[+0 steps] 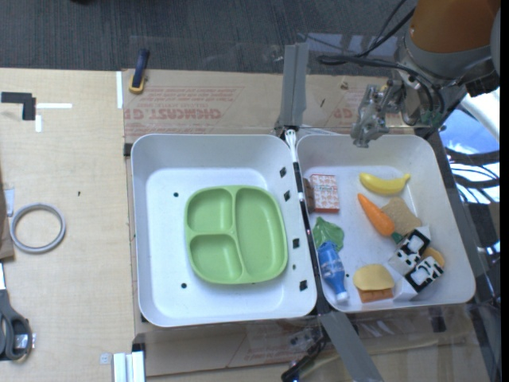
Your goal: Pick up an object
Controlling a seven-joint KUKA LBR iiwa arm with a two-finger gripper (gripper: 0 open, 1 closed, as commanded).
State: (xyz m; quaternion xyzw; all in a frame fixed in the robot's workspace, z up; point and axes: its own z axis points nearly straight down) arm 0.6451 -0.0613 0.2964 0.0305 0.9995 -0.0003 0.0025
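Dark carpet runs across the top of the shot behind a pale wood worktop (64,157) with two white bins side by side. Nearest the camera in the right bin (445,181) sit a toy sandwich (374,282) at about 6 o'clock and two black-and-white blocks (419,261) at about 4, with a blue bottle (332,270) lying along the left wall at about 7. A bit further back there's a green leafy bit (328,233), then an orange carrot (374,215), then a red-and-white box (324,192) and a yellow banana (384,183) up around 12. The left bin (151,237) just holds a green divided plate (236,234). Furthest back, the gripper (368,126) hangs over the right bin's far rim with nothing in the jaws; can't tell from here if they're spread or closed. I'd go for the banana: closest to the gripper, probably light hollow plastic, stiff but smooth, so pinch it across the fat middle.
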